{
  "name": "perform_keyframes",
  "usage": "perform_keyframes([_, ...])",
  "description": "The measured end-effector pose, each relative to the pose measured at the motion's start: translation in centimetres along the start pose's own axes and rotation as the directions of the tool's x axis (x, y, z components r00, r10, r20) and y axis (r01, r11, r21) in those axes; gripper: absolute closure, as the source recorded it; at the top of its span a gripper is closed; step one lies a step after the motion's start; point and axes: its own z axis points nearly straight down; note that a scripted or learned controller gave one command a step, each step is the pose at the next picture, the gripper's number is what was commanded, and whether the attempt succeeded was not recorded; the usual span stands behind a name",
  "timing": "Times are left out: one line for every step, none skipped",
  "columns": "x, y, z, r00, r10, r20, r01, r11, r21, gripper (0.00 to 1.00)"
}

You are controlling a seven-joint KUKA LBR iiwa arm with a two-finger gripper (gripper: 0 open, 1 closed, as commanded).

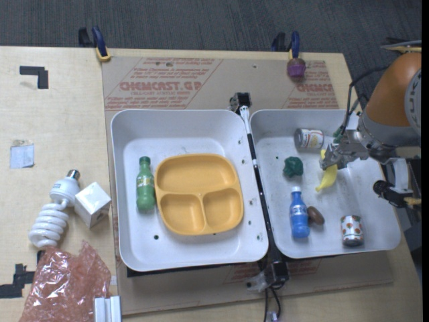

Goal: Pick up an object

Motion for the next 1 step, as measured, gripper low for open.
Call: perform_keyframes([8.39,-6.78,-8.35,1.000,-0.002,-0.002,0.002,1.000,0.003,1.00])
